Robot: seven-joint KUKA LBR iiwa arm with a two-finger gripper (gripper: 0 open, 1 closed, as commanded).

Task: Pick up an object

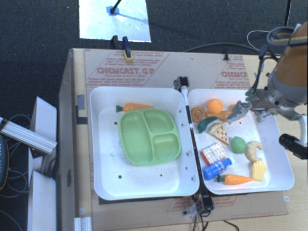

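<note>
The arm is cut off by the right edge. The green plate hides part of a carrot behind it. The gripper covers part of the pretzel area; its fingers are too blurred to read.

We see the gripper poised over the right bin, above a pretzel and orange.

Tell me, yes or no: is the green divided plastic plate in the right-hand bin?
No, the green divided plastic plate lies in the left white bin.
</note>
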